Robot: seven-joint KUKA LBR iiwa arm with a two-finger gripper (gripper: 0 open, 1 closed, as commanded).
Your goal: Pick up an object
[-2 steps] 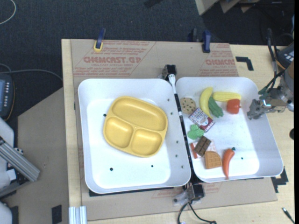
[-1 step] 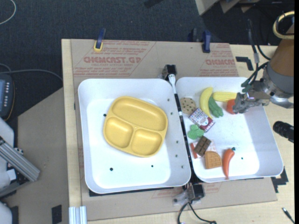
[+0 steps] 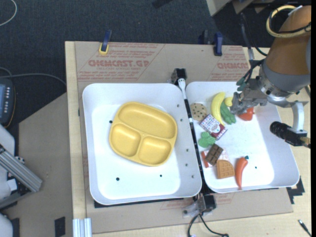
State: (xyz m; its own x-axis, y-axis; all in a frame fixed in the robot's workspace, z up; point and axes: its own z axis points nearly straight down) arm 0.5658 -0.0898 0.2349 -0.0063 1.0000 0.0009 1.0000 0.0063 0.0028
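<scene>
On the left, my left-hand bin (image 3: 98,181) holds a yellow divided plate (image 3: 143,133), with one long compartment at the far side and two smaller ones nearer the camera. It lies flat near the middle of the bin and nothing sits in its compartments.

A black clamp (image 3: 178,75) sits at the far end of the seam where the two bins meet.

The right-hand bin (image 3: 276,172) carries all the small toy foods. Nearest the seam is a round brown cookie (image 3: 198,111); just below it lies a small red and white packet (image 3: 213,125), tilted, and under that a green leafy piece (image 3: 207,140). A dark brown block (image 3: 214,154) rests below the green piece, touching or nearly touching a tan waffle (image 3: 224,170). To the right of the waffle an orange-red carrot (image 3: 240,171) points toward the near rim, its dark stem end uppermost.

Further back lies the yellow banana (image 3: 217,104), curved and lengthwise, with a green vegetable (image 3: 228,113) pressed against its right side. A red piece (image 3: 247,114) shows just right of that.

My gripper (image 3: 240,104) is down over this back cluster, right above the green vegetable and the red piece, beside the banana. From this angle I cannot tell how wide it stands or whether anything is gripped.
</scene>
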